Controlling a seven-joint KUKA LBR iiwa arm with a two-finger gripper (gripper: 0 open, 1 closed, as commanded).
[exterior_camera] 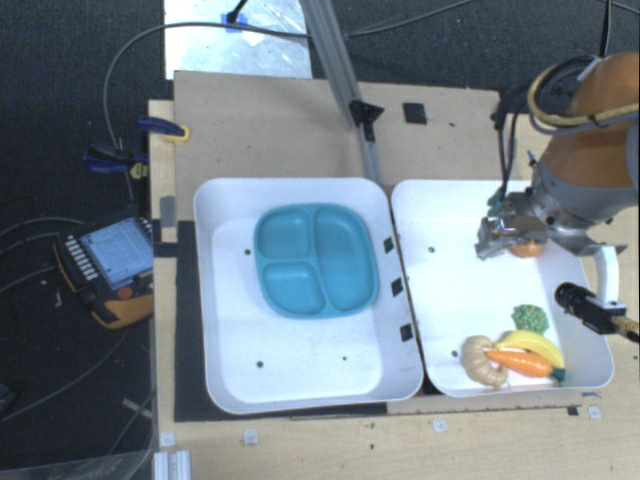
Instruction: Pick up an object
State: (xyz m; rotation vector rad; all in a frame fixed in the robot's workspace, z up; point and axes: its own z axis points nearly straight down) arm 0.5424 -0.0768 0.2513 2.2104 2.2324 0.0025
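Gripper [497,236] hovering in right bin [450,298], upper right of frame, orange thing [525,249] sitting just beside it. Can't tell its state from here. Risk: closing beside orange, nudging it away instead. Other toys [512,353] piling lower right, well apart.

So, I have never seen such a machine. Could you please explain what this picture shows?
One camera looks down at a slant on a bench with two white bins. The grey and orange thing at the right is a robot arm; its gripper hangs over the right bin, beside a small orange object. Whether it holds anything, I cannot tell. Near that bin's front corner lie toy foods: a banana, a carrot, something green and a beige piece. The left bin holds a blue divided plate.
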